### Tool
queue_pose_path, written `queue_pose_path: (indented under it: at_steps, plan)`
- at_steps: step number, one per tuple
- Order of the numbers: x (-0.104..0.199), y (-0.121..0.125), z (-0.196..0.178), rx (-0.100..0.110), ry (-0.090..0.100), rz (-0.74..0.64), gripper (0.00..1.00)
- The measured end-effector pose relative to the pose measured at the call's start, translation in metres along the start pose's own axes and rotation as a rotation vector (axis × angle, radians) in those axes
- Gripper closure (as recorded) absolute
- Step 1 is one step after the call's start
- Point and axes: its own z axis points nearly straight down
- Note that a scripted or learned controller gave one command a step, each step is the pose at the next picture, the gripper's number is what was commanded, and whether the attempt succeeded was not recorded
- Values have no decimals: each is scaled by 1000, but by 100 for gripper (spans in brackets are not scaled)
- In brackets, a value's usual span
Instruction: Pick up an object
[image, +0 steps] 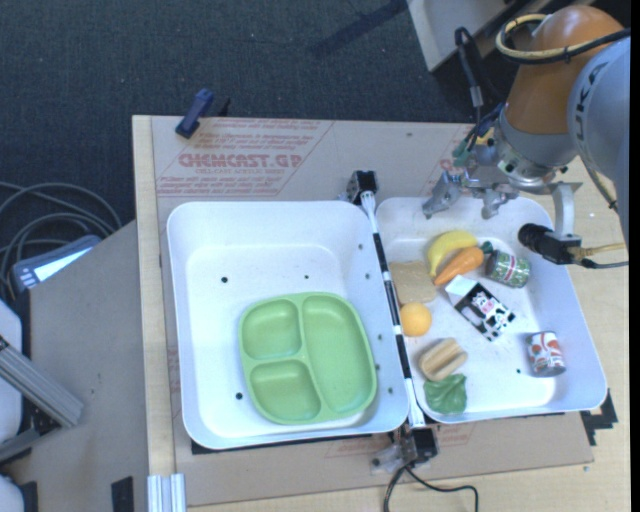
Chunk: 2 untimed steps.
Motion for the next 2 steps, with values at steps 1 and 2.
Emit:
queue_pose_path:
  at_steps: [1,2]
  plan:
    - [-18,-18,100,2,0,2,0]
    - [-17,-17,88,1,0,1,100]
